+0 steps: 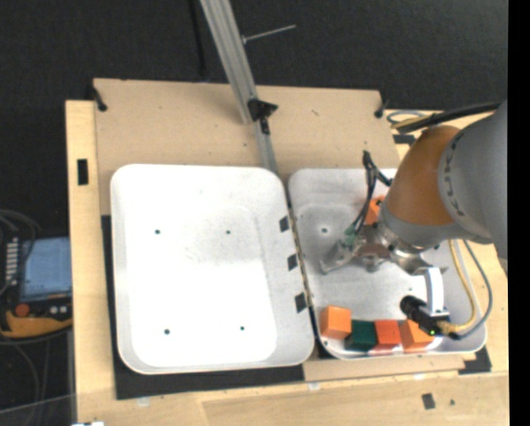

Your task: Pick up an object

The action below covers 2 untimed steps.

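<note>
My gripper [351, 256] hangs low over the middle of the right bin [313, 193], under the grey arm with its orange band [415, 189]. Nothing shows in its grasp. Along that bin's front wall lies a row of blocks: an orange block [337, 320], a dark green block [363, 335], and two more orange blocks [388, 332] [415, 335]. Another orange piece [371, 209] peeks out behind the wrist, mostly hidden by the arm.
The left bin [198, 264] lies beside the right one, split from it by a ridge with black clips [293, 260]. A slanted metal rail [233, 56] runs in from the back. Cables [469, 282] loop along the right bin's right side.
</note>
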Tool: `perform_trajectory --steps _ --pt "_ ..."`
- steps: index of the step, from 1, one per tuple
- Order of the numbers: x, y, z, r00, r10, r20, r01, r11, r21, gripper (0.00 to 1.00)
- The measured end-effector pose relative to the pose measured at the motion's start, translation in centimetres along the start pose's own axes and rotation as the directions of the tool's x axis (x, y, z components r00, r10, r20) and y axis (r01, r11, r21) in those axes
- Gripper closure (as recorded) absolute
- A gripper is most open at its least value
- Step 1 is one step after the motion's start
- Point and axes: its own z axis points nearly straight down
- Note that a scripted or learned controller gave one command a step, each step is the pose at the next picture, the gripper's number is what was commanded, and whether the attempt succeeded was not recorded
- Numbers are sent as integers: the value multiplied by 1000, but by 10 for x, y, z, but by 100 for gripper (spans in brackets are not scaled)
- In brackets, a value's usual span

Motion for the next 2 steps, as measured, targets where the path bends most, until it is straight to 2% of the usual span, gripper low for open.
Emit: perform_trajectory --steps 1,2 --pt "0 1 -12 1000 10 -2 -10 1000 -5 100" --pt "5 7 -58 1000 -8 -3 8 1000 -4 100"
